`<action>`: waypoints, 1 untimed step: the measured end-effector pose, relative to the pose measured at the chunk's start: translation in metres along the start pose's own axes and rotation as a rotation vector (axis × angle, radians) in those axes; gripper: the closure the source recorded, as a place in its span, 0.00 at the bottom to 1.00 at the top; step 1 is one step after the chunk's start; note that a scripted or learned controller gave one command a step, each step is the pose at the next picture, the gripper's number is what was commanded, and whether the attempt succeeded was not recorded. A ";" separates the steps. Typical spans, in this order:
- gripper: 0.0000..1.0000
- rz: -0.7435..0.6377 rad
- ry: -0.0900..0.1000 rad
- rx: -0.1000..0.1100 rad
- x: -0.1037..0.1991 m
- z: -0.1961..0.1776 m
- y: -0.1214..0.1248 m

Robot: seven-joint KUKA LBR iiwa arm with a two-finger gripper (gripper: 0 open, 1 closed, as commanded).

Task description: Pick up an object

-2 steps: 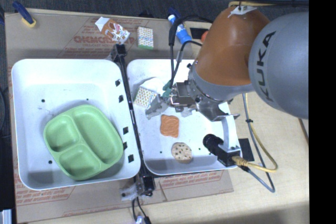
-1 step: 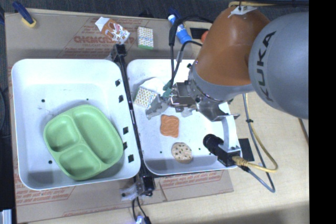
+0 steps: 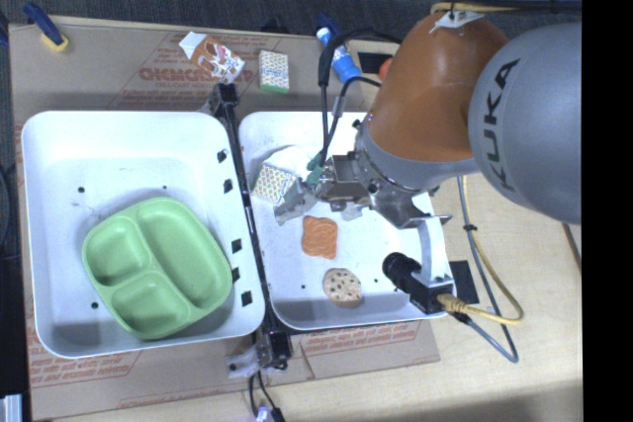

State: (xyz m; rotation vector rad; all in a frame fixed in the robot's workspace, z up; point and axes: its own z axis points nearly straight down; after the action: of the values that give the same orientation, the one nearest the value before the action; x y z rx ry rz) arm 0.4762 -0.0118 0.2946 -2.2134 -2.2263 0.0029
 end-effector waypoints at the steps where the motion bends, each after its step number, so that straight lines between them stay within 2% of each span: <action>1: 0.00 0.002 0.000 0.004 -0.101 0.141 -0.001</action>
State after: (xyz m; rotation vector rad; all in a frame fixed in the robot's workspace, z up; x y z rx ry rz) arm 0.4751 -0.1129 0.1540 -2.2136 -2.2230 0.0072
